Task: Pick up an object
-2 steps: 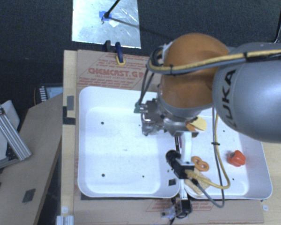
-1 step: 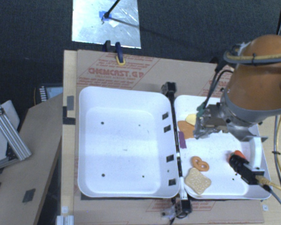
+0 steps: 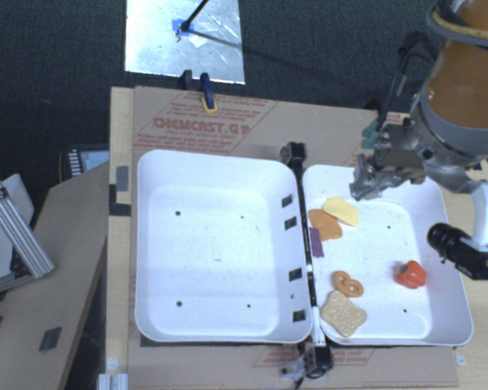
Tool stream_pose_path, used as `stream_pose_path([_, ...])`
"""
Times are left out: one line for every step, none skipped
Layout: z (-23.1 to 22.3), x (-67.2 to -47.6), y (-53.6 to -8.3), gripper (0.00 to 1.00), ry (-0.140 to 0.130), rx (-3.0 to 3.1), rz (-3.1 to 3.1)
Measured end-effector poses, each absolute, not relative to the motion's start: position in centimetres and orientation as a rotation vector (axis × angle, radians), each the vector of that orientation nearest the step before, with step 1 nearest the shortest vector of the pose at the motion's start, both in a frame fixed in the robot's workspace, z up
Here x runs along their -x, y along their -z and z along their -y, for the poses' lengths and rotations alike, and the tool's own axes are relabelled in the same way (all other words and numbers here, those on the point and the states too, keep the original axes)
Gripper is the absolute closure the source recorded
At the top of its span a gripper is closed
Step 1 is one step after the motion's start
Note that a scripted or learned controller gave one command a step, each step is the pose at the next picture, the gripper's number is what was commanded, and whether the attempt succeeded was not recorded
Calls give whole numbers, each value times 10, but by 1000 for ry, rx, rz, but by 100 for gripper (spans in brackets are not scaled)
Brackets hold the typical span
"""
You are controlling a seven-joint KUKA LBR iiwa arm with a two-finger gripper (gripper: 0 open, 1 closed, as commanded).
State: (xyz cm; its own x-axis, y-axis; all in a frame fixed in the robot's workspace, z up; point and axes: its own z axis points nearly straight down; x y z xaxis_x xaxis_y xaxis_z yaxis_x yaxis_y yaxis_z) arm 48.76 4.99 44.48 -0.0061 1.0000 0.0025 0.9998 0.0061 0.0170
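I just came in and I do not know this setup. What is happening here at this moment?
A grey robot arm reaches in from the right, and its gripper hangs over the far part of the right bin. Just beside it lie a yellow piece and an orange piece. Nearer the front are a pretzel, a slice of bread and a red piece. Nothing looks held yet. The left bin sits next to it.

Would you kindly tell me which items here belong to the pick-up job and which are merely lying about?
Part of the job:
- gripper
- right bin, holding the candidates
- yellow piece
- orange piece
- pretzel
- bread slice
- red pepper

Just lying about:
- left bin
- foil sheet
- cardboard base
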Motion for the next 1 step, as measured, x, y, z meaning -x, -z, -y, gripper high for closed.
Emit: stream_pose_path([-105,-487,-525,100,-18,-2206,-2229])
